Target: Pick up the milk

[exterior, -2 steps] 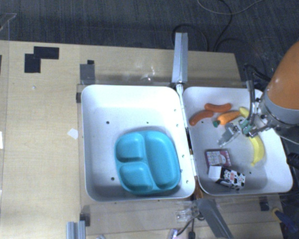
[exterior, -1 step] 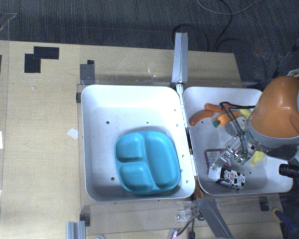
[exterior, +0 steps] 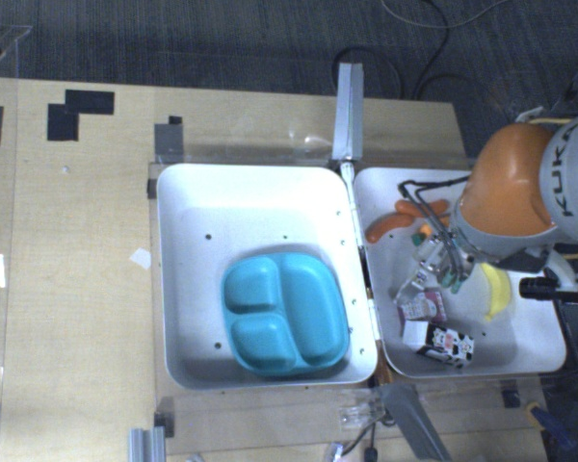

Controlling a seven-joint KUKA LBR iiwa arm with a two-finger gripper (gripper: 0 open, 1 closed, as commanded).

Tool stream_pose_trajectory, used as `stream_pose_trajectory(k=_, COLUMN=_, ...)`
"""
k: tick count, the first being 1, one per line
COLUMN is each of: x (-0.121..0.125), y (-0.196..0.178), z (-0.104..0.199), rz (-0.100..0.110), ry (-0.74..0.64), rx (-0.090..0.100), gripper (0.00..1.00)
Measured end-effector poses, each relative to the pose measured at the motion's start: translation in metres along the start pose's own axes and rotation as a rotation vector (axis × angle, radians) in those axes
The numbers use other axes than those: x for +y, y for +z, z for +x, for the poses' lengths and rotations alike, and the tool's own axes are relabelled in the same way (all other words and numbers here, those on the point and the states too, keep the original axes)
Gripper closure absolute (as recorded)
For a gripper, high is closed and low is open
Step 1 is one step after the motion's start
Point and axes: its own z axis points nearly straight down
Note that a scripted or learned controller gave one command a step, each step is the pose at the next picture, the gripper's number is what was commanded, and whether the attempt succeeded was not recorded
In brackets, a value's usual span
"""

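The right bin (exterior: 549, 349) holds a small white and pink carton (exterior: 422, 306), which looks like the milk, lying near the bin's left wall. My gripper (exterior: 432, 269) hangs low just above and slightly behind this carton, under the grey arm with the orange band (exterior: 506, 186). I see nothing lifted off the bin floor. A second small box, white with black and red print (exterior: 449, 345), lies in front of the carton near the bin's front edge.
A yellow banana (exterior: 497, 292) lies right of the gripper. An orange sausage (exterior: 389, 225) and a carrot-like piece (exterior: 422, 207) sit at the right bin's back left. The left bin (exterior: 188, 258) holds a blue divided plate (exterior: 284, 311). A metal post (exterior: 349, 114) stands between the bins.
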Motion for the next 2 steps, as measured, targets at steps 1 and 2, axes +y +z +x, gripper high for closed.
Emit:
stream_pose_trajectory(k=1, x=0.037, y=-0.079, z=0.097, rz=-0.001, ry=-0.210, rx=0.000, gripper=0.00)
stream_pose_trajectory(k=2, x=0.020, y=-0.155, z=0.083, rz=-0.002, ry=-0.666, rx=-0.003, gripper=0.00)
